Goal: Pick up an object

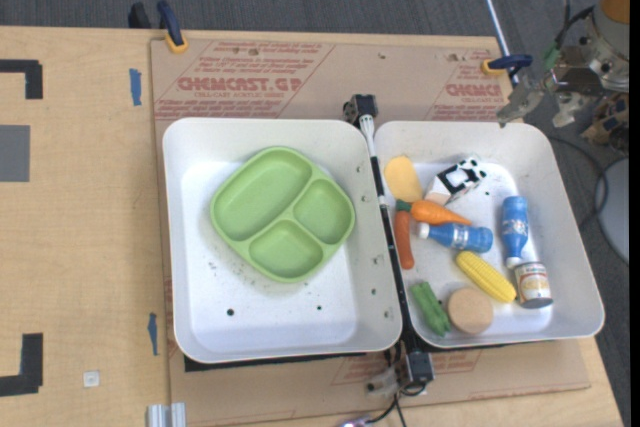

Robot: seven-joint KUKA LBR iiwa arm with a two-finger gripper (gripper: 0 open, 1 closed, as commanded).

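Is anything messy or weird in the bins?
A little. The left bin has small dark specks scattered on its floor around the green plate. In the right bin, the toys lie jumbled, with the two blue bottles tipped over.

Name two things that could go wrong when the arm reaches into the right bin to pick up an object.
1. The toys are crowded: the carrot touches the blue bottle, so a grasp may catch both or nudge one aside.
2. The small can lies close to the right bin's wall, where the gripper might strike the rim.
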